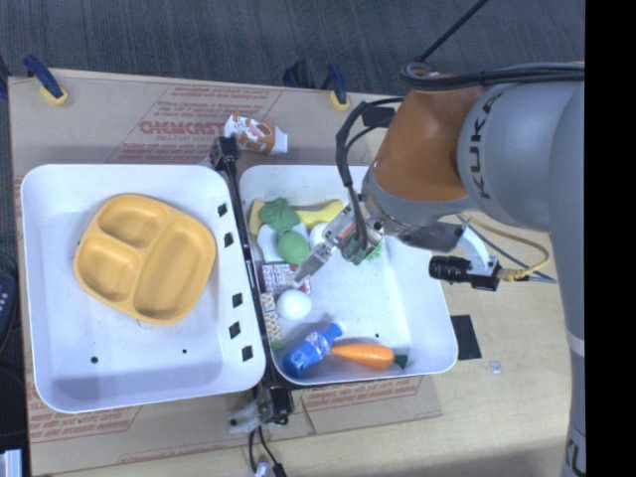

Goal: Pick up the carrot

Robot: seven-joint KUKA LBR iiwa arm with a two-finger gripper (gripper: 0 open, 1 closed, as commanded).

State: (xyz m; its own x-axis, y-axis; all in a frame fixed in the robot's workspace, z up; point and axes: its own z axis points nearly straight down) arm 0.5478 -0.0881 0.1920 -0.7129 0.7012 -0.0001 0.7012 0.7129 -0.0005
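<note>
The arm (467, 157) reaches in from the right and hangs over the right bin (422, 311), its orange band above the wrist bulking large over the bin's far half. The gripper (316, 260) points down and left, its fingers (320, 256) slim and close together over the clutter in the middle of the bin; I cannot tell whether the jaws are open or closed, and nothing shows between them.

The carrot (363, 355) lies flat along the near wall of the right bin, green end toward the right, well apart from the gripper. Just left of it, touching, lies a blue bottle (310, 350). A white ball (293, 306) sits a little farther in. Green toys (285, 230) and a banana (323, 210) crowd the far left part.

The left bin (60, 366) holds a yellow divided plate (146, 256). A small carton (254, 134) lies on the bench beyond the bins.
</note>
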